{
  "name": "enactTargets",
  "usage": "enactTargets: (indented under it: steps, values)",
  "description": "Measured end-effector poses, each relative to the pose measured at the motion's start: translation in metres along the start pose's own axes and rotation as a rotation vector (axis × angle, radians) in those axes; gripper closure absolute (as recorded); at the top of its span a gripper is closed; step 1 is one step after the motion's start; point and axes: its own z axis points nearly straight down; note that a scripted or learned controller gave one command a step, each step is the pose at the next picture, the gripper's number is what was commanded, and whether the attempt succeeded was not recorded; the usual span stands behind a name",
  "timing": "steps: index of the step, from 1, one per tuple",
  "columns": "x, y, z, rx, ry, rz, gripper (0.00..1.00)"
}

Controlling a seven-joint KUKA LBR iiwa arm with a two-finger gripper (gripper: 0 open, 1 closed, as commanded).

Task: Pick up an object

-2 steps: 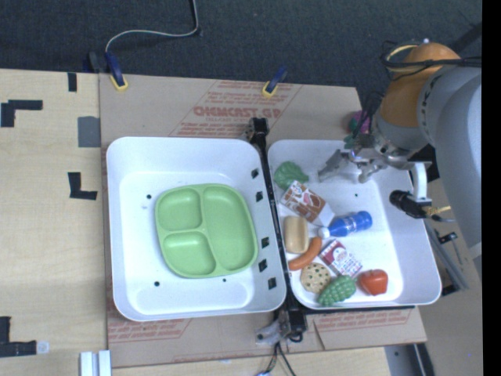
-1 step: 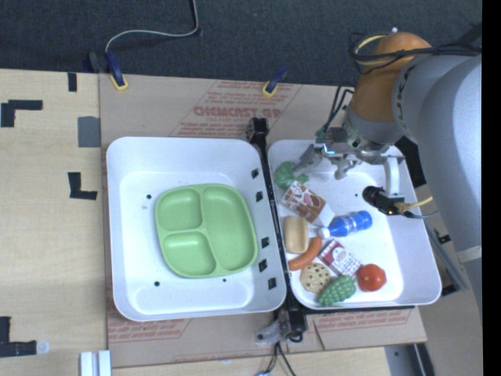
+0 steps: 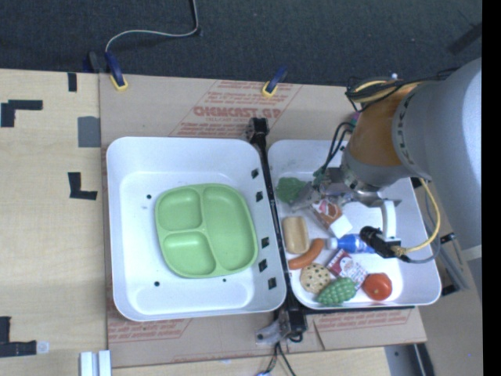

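Observation:
My gripper (image 3: 327, 188) is low in the right bin (image 3: 415, 292), under the grey arm and its orange band (image 3: 376, 131). It hangs just right of a green leafy piece (image 3: 290, 188) and above a red item (image 3: 326, 209) and a white cube (image 3: 341, 225). Below these lie a bread roll (image 3: 295, 233), a sausage (image 3: 307, 253), a blue bottle (image 3: 356, 243), a cookie (image 3: 315, 276), a bumpy green piece (image 3: 337, 291), a red-and-white packet (image 3: 350, 267) and a tomato (image 3: 377, 286). Nothing is visibly held.
The left bin (image 3: 125, 210) holds a green divided plate (image 3: 207, 229). A black divider (image 3: 268, 210) runs between the bins. Cables (image 3: 427, 233) loop off the wrist over the right bin's right side. Cardboard (image 3: 227, 108) lies under both bins.

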Motion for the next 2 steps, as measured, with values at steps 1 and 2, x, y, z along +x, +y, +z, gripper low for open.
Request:
enactTargets:
  steps: [1, 2]
  values:
    - [-0.008, -0.0149, -0.0004, -0.002, -0.002, 0.0, 0.0]
    - [-0.0081, -0.0147, -0.0103, -0.001, -0.002, 0.0, 1.0]
